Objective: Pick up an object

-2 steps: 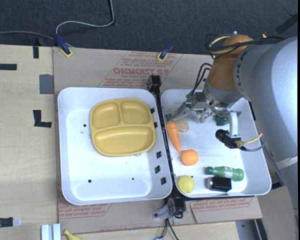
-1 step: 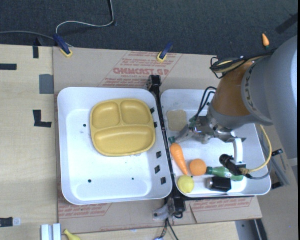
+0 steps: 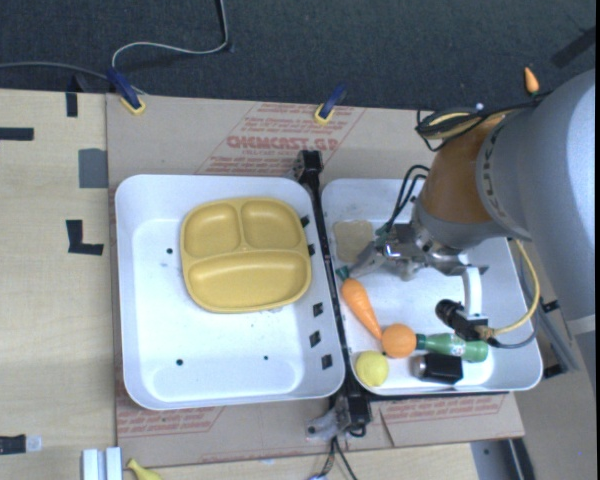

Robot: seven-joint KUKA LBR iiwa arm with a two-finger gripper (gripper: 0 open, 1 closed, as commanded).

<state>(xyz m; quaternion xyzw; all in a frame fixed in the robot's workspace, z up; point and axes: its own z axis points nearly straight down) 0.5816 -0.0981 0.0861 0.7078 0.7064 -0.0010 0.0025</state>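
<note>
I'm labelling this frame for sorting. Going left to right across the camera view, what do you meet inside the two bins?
Yellow divided plate in the left bin → carrot → yellow ball → orange ball → black block, all in the right bin.

A single camera hangs fixed above the bench [image 3: 40, 268], looking down at a slant on the left bin [image 3: 140, 298] and right bin [image 3: 510, 368] alike. It sits far enough back to take in dark floor [image 3: 380, 28] beyond; the arm [image 3: 550, 158] enters from its right.
</note>
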